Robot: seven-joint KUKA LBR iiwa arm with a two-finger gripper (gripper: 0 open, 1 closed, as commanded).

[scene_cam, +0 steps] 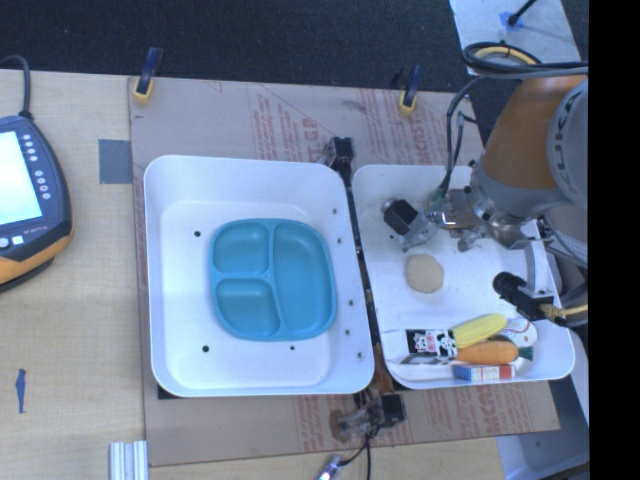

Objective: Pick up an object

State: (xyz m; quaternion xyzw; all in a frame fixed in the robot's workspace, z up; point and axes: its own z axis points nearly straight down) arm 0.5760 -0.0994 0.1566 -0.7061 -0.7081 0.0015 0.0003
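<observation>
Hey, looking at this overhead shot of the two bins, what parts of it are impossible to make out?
- Gripper: small and partly under the arm's wrist, so whether it grips anything is unclear.
- Black object beside it: too small to identify.
- Toys at the right bin's near edge, the corn and carrot: overlapping, outlines blurred.
- Arm: cut off by the right edge.

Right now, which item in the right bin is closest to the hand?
The small black block, just left of the hand. The round tan cookie lies farther toward the front, and the corn farther still.
</observation>
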